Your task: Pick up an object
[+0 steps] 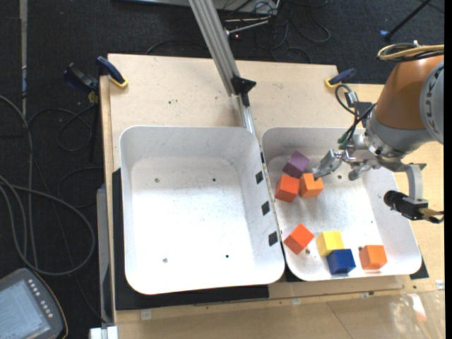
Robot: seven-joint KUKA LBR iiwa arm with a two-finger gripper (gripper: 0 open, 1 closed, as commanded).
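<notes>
We see the grey two-finger hand at frame right, grip state we cannot tell, just above a small orange block, right shallow white bin

The pincer sits over the right white bin. The left white bin lies beside it, toward the view's left of the pincer, and the two rims touch. Both bins rest on a pale bench. An aluminium strut slants down from the top edge to a black bracket, beyond the pincer. One blue-and-yellow clamp is near the pincer; another is well apart. A grey pendant occupies the far lower-left corner.
</notes>
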